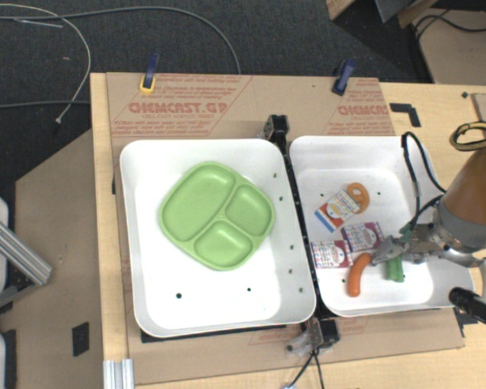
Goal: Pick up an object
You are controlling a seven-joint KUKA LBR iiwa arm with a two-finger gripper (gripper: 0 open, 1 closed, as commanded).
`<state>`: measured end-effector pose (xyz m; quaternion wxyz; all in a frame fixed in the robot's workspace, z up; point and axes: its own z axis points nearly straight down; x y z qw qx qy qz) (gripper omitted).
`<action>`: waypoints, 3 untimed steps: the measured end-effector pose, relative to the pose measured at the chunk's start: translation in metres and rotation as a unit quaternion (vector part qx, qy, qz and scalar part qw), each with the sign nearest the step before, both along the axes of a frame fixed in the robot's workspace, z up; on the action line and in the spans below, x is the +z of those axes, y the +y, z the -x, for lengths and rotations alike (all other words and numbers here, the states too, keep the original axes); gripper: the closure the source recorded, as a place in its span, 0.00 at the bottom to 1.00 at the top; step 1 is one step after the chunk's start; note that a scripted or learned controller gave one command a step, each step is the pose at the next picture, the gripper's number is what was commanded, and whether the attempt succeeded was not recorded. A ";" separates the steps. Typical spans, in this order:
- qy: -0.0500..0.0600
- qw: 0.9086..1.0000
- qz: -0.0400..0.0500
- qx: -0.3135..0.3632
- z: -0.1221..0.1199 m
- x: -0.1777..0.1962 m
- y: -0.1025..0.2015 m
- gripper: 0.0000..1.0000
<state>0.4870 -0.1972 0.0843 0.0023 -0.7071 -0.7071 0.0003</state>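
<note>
Bench: flat brown cardboard sheet point(227, 96) with red printed lettering, held at its far edge by two blue clamps, one left point(151, 71), one right point(343, 77). Directly on it, side by side and touching: a shallow white plastic bin on the left point(146, 217) and a shallow white plastic bin on the right point(373, 148). Black clips join them at the far point(276, 126) and near point(322, 328) ends of the seam.
</note>
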 end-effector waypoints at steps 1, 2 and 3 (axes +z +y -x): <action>-0.001 1.000 0.000 0.000 -0.001 0.011 0.000 1.00; -0.005 1.000 0.003 0.001 -0.008 0.073 0.004 1.00; -0.006 1.000 0.003 0.001 -0.010 0.127 0.003 1.00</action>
